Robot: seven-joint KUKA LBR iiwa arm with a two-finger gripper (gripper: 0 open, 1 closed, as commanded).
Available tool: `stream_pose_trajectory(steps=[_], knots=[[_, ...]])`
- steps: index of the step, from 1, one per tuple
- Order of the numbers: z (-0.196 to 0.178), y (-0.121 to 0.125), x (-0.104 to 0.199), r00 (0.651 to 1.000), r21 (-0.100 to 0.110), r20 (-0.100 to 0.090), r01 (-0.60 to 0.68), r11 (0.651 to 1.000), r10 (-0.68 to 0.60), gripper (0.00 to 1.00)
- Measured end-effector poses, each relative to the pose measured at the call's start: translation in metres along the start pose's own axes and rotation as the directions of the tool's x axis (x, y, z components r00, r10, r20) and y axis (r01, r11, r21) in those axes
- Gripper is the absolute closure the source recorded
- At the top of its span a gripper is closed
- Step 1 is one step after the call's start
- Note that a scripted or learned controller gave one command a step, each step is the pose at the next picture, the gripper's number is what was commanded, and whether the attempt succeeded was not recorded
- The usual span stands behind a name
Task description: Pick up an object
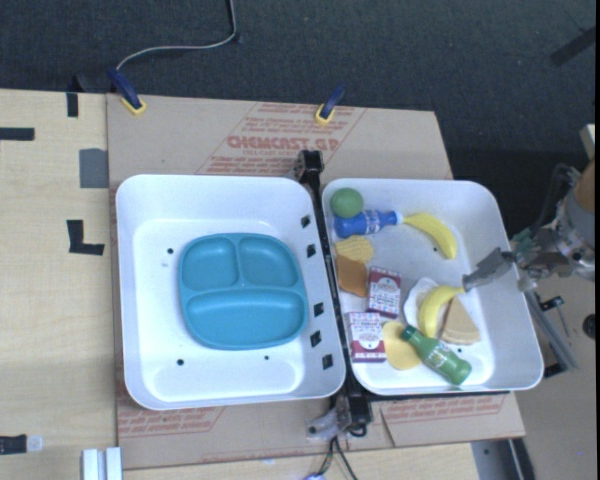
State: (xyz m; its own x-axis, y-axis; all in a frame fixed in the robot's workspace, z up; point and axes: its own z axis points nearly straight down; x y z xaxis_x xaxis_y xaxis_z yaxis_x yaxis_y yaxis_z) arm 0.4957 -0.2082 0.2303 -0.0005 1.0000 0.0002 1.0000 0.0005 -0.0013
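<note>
The right bin holds several toy foods. At its back lie a green ball, a blue bottle and a yellow banana. A tan block and two red-and-white cartons sit along the left side. Toward the front are a second banana, a sandwich wedge and a green bottle. My gripper hangs over the bin's right rim, just right of the second banana, and nothing shows in it.
The left bin holds a blue divided plate. A black divider runs between the bins. Yellow clamps pin the cardboard behind them. The arm's wrist stands beyond the right rim.
</note>
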Motion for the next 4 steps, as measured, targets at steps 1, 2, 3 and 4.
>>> stream_pose_trajectory(steps=[1,2,3,4], knots=[[0.118,0.01,0.027,1.0,-0.001,0.0,0.0,1.0,0.0,0.0],[0.139,-0.004,0.065,1.0,-0.022,0.012,-0.002,1.0,0.002,0.0],[0.129,-0.003,0.065,1.0,-0.023,0.011,-0.002,1.0,0.002,1.0],[0.046,0.029,0.14,1.0,-0.002,-0.001,0.002,1.0,-0.002,1.0]])
